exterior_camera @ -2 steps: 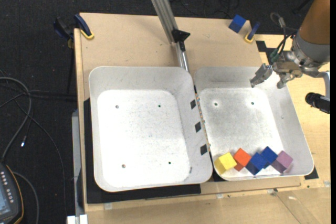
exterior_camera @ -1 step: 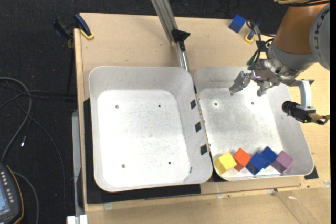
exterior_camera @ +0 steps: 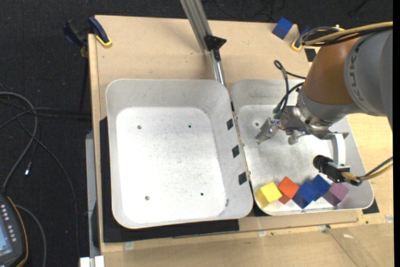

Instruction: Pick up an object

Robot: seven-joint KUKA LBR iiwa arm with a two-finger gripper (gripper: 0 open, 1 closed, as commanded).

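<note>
The gripper [exterior_camera: 279, 130] hangs over the middle of the right bin [exterior_camera: 359, 147]; whether its fingers are apart or together cannot be determined. Four blocks lie in a row along the near wall of that bin: yellow block [exterior_camera: 269, 193], orange block [exterior_camera: 288, 188], blue block [exterior_camera: 312, 191] and purple block [exterior_camera: 337, 192]. The left bin [exterior_camera: 125, 97] adjoins the right bin.

Four blocks [exterior_camera: 303, 191] lie together in the right bin's [exterior_camera: 250, 97] near corner.
</note>
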